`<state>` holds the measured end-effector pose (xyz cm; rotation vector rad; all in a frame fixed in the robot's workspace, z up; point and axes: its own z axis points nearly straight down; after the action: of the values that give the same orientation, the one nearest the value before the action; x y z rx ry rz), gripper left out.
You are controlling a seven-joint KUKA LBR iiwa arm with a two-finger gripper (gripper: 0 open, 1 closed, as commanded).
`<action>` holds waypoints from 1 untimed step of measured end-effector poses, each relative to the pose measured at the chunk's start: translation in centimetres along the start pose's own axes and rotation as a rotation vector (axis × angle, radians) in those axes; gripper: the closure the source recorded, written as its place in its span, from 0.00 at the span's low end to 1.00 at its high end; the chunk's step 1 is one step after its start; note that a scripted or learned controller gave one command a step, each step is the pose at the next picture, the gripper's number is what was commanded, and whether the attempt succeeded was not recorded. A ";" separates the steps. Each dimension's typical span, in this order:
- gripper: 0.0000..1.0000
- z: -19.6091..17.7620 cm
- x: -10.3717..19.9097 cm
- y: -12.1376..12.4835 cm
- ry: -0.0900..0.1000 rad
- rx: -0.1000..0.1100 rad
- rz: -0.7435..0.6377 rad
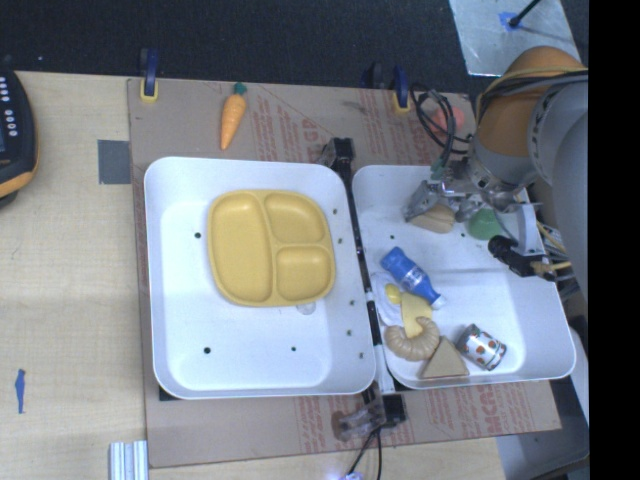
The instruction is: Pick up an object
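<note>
The gripper (432, 206) is low in the right bin (540, 363), near its far edge, over a tan piece (436, 221); whether the jaws are apart I cannot tell (metal hides them), so the grasp looks underway, needing closure then a lift.

Pale wooden bench (70, 298) under brown board (280, 123), dark floor (250, 13) behind.

Faint red printing runs across the brown board (300, 128) under the bins, in the upper middle and lower right of the frame, but none of it can be read. The can (482, 347) at lower right bears a red mark, also unreadable. Buttons on the device (14, 128) at upper left are too small to read.
</note>
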<state>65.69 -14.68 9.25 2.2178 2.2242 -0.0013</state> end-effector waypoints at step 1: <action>0.00 0.0 -2.5 0.0 0.001 0.000 0.000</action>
<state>65.68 -17.16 9.28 2.2182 2.2247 -0.0001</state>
